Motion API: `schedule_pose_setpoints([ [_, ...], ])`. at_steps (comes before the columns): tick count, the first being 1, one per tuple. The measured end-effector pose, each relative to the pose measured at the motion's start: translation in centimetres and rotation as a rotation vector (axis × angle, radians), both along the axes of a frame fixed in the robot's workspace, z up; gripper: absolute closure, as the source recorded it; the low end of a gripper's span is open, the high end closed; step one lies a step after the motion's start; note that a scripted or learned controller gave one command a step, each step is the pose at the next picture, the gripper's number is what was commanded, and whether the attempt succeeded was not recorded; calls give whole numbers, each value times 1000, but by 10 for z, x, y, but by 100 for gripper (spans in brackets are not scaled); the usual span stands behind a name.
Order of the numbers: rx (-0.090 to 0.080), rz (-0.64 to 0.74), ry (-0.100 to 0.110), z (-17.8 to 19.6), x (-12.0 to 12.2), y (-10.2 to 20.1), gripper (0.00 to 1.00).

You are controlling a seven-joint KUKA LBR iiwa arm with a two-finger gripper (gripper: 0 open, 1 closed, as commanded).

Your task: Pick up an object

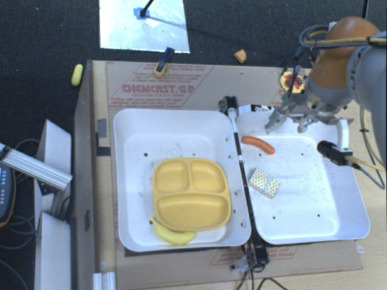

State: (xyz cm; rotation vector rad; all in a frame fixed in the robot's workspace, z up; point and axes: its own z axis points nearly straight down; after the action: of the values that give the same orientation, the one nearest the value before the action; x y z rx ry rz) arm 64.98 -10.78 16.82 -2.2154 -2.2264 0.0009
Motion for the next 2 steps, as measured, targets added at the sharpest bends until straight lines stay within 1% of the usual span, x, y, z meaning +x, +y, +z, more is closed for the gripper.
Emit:
schedule_pose_setpoints([
  [1,0,0,0,-85,-6,10,0],
  [2,-5,0,20,-86,11,13,0],
])
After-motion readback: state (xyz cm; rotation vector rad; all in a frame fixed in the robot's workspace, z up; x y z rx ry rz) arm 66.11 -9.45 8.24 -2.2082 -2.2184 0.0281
